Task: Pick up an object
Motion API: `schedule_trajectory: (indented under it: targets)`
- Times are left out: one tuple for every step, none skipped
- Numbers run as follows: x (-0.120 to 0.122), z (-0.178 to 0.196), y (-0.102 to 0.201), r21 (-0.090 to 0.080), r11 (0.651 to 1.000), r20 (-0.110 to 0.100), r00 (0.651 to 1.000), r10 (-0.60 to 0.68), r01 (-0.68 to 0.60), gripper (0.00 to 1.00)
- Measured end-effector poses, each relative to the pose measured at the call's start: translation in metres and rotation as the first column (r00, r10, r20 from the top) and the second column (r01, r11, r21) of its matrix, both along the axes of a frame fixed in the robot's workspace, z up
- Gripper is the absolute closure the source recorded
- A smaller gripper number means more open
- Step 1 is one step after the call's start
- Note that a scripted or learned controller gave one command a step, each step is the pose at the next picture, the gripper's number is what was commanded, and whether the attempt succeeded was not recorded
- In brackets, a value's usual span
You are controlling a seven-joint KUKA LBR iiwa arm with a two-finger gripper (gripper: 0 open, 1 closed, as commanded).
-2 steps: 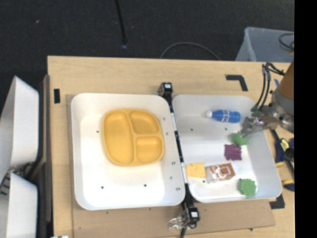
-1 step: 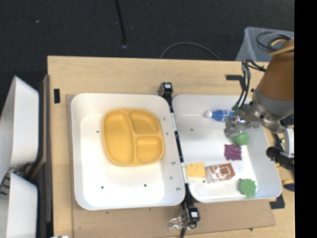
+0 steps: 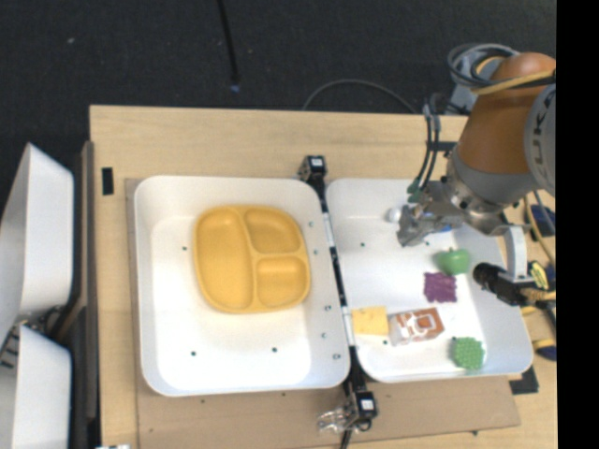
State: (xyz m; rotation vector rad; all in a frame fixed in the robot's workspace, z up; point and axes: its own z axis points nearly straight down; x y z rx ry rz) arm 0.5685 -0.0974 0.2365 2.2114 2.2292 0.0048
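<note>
My gripper (image 3: 410,227) hangs over the upper part of the right bin (image 3: 370,204), above bare white floor. Nothing shows between its fingers. To its lower right lie a small green object (image 3: 456,261) and a purple knobbly object (image 3: 440,286). Near the bin's front edge sit a yellow block (image 3: 370,322), an orange and white packet (image 3: 416,325) and a green knobbly object (image 3: 467,352). All these things lie apart from the gripper.
The left bin (image 3: 168,344) holds a yellow divided plate (image 3: 251,256). A raised divider (image 3: 332,260) runs between the two bins. White boxes (image 3: 37,241) stand off the bench's left side.
</note>
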Motion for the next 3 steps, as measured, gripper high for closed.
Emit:
schedule_trajectory:
  targets:
    - [0.022, 0.009, 0.055, 0.001, 1.0, 0.0, 1.0, 0.001, -0.001, 1.0]
    - [0.026, 0.013, 0.11, 0.0, 1.0, -0.001, 1.0, -0.001, 0.001, 1.0]
    - [0.053, 0.009, 0.163, -0.001, 1.0, -0.001, 1.0, -0.001, 0.001, 1.0]
